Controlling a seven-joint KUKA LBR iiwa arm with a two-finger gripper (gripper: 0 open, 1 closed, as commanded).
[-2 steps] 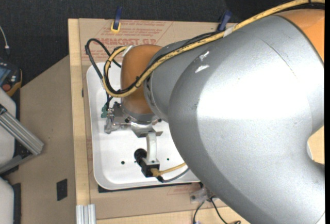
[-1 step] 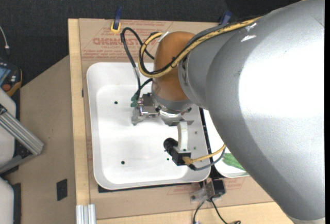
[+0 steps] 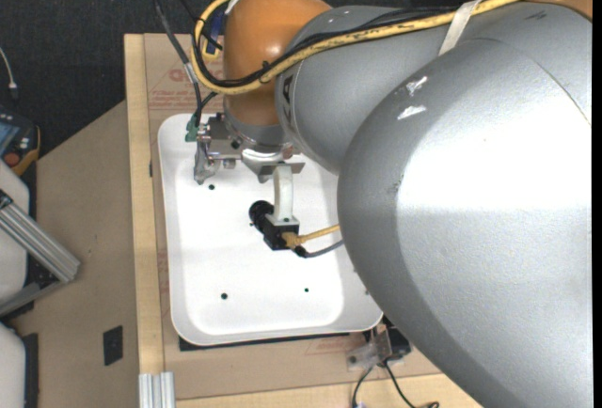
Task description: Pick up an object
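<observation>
White plastic forms the shallow bin (image 3: 245, 312) on the tan worktop (image 3: 141, 209), and much of it lies under the grey arm (image 3: 451, 190) reaching in from three o'clock. Toward the bin's ten o'clock corner the hand (image 3: 203, 173) hangs low over the floor, below the orange band (image 3: 263, 30); whether it is spread or pressed together cannot be told. Small dark dots (image 3: 224, 295) mark the bare floor, one just beside the hand, two toward six o'clock. What is to be picked, and where it lies, cannot be told.
</observation>
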